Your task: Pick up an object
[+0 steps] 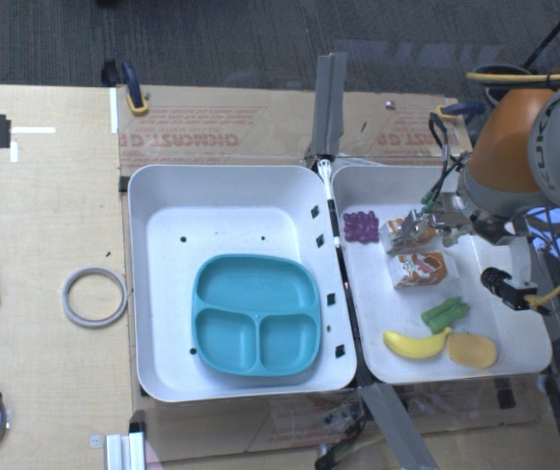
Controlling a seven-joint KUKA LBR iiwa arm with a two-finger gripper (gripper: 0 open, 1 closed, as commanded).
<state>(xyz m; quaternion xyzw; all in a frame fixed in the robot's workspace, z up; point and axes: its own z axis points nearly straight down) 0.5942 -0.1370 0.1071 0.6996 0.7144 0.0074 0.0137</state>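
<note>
Snack packet (pixel 420 267) | just below pincer (pixel 415 231) | pincer grip: cannot tell, view blurred

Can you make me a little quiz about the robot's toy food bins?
1. True or false: the blue tray lies in the left bin.
2. Which thing lies right next to the banana? A) purple grapes B) green beans C) roll of tape
3. Fill in: the gripper hovers over the ____ bin, close above a clear snack packet.

Key: 1 true; 2 B; 3 right.
</note>
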